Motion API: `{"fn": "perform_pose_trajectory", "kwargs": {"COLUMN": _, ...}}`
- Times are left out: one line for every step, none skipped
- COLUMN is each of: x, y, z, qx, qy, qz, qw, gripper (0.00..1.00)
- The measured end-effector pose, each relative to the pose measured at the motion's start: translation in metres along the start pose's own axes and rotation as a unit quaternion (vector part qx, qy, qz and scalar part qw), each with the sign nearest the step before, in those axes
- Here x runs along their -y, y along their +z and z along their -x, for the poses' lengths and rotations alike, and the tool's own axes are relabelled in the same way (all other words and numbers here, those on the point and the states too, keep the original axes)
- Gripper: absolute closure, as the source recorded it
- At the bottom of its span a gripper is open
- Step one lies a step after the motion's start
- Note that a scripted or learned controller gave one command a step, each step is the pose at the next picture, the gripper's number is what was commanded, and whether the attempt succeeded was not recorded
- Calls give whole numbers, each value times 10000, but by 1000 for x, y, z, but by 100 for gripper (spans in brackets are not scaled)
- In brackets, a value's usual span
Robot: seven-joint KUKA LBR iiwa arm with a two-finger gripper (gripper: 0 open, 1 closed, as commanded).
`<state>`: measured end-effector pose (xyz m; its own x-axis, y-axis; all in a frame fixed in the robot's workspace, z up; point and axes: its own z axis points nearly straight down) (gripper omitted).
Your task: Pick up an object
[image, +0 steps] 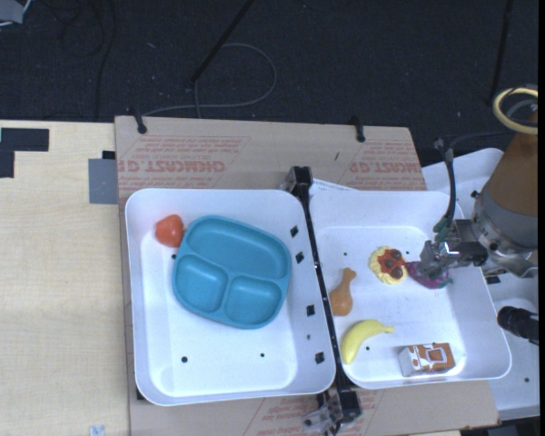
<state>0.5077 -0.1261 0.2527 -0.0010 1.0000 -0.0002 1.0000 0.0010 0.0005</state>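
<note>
Nearest the camera, along the front edge of the right bin (490, 371), a small orange-and-white carton (427, 359) lies in the front right corner, with a yellow banana (363, 338) beside it toward the divider, its long axis slanting up to the right. Further back, an orange drumstick toy (342, 292) lies close to the divider, thin end pointing toward the bin's back edge. Beyond it, mid-bin, sits a yellow piece with red markings (388, 265), and just beside that a purple object (429, 278) lies under the gripper (439, 260), which I judge is the target. Its axis is too hidden to read. Whether the fingers are apart or closed I cannot tell. Across the divider, a blue divided plate (232, 272) fills the left bin (150, 371), a red ball (169, 230) near its back left corner
</note>
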Motion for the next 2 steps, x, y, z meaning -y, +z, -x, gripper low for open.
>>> {"fn": "perform_pose_trajectory", "kwargs": {"x": -6, "y": -5, "z": -55, "qx": -11, "qy": -21, "qz": -9, "qw": 10000, "gripper": 100}}
{"fn": "perform_pose_trajectory", "kwargs": {"x": -11, "y": 12, "z": -114, "qx": -12, "qy": -18, "qz": -31, "qw": 10000, "gripper": 100}}
